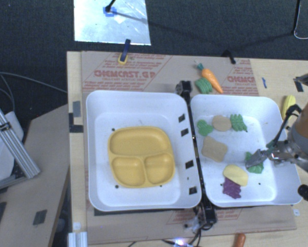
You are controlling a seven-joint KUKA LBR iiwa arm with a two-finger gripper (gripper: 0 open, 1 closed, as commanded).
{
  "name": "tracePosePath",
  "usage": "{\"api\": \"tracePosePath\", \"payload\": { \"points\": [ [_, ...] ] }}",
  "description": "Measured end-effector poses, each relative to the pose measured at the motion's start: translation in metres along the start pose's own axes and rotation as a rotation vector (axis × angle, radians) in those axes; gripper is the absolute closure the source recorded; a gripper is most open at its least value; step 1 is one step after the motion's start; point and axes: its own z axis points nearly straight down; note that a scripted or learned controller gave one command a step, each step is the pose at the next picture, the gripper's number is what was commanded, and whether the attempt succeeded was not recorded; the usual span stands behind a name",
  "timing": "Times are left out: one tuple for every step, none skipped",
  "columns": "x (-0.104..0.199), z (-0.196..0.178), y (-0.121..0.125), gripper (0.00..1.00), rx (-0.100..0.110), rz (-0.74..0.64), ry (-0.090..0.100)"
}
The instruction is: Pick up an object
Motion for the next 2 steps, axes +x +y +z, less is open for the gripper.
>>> {"api": "tracePosePath", "payload": {
  "points": [
    [-0.005,0.068,0.041,0.00,-0.010,-0.006,-0.003],
    [-0.025,0.033,0.045,0.00,-0.013,-0.002,-0.004]
  ]
}}
